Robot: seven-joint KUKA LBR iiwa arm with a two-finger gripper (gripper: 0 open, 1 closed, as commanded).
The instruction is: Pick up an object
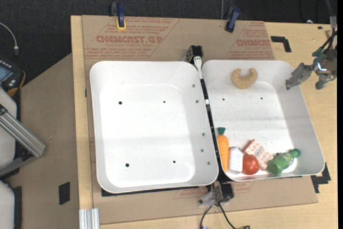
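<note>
Here, on your left, the left bin [107, 115] sits on the counter [80, 115]. Beside it, the right bin [289, 115] holds a tan croissant [244, 77] near its far wall. Along its near wall you have a carrot [223, 147], a red tomato [250, 164], a patterned packet [259, 150] and a green bottle [282, 162], clustered together. The hand [310, 76] hovers over the bin's far right rim, fingers spread, pinching nothing.

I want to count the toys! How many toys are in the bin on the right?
5, I think. A croissant lies near the far wall. Along the near wall sit a carrot, a white block, a red toy and a green bottle. Crowded; more may hide.
</note>
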